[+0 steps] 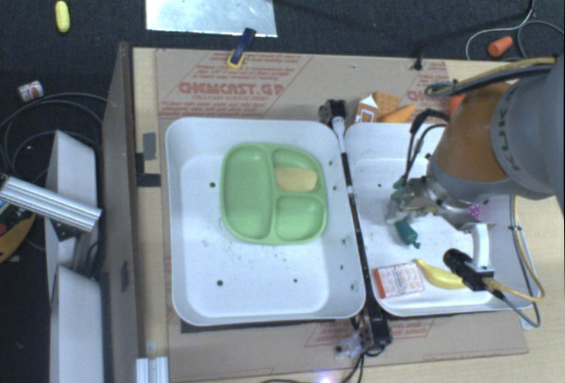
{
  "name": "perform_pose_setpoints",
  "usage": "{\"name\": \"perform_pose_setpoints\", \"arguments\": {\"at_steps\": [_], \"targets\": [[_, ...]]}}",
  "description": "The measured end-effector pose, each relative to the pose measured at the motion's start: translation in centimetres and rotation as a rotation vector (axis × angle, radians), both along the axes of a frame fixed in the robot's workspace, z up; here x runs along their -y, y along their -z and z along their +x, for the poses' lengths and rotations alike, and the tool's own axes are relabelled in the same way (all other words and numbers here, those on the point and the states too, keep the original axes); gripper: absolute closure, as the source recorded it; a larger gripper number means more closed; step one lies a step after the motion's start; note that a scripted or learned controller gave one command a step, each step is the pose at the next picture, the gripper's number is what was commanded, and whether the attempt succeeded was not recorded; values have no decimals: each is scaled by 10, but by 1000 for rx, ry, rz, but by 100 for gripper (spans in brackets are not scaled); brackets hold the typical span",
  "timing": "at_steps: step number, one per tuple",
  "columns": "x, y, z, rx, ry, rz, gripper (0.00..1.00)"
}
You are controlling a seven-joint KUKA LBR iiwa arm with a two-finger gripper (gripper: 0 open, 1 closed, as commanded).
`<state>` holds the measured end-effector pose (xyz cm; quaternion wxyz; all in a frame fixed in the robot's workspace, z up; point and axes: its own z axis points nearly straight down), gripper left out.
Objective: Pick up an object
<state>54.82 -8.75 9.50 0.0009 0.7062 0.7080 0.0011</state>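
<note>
My gripper (402, 209) is down in the right bin (375, 162), near its left-centre. A small teal object (409, 235) lies just below the gripper tip, touching or nearly touching it, and I cannot tell whether it is held. A yellow banana (439, 275) and a red-and-white packet (399, 281) lie at the bin's front edge. The grey arm with its orange band (472, 130) covers the bin's right half.
The left bin (199, 284) holds a green divided plate (265, 196) with a pale yellow piece (296, 179) in its upper right compartment. Orange items (393, 113) sit just behind the right bin. A black divider (351, 205) runs between the bins.
</note>
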Motion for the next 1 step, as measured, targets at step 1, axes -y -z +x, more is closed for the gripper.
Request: {"name": "perform_pose_setpoints", "arguments": {"at_steps": [1], "targets": [[-52,-95,17,9,-8,1,100]]}}
